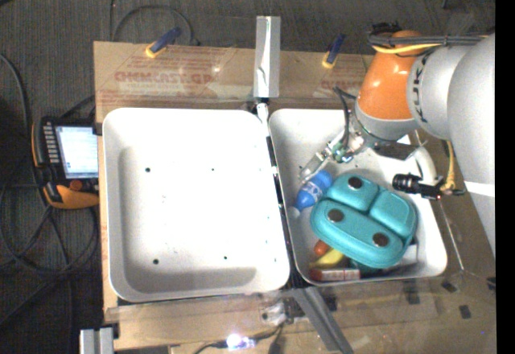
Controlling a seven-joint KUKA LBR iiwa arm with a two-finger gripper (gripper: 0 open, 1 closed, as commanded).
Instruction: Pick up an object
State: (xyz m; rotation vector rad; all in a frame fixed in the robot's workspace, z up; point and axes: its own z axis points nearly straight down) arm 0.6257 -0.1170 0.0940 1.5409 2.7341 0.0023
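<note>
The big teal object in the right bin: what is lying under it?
Under the teal object, near its lower left edge, something orange-red and a red and yellow item stick out. A blue bottle lies beside it. Anything more beneath is covered.

You have two bins side by side: the bottle (312, 191), case (364, 220) and hand (335, 153) are in the right bin (290, 135).

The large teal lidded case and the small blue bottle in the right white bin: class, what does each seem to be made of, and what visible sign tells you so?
The large teal lidded case looks like moulded hard plastic with a smooth semi-gloss finish: rounded edges, even colour, soft highlights. The small blue bottle seems to be glossy, possibly translucent plastic, with a pale cap end; it is too small to be sure. The right white bin appears to be matte white plastic.
</note>
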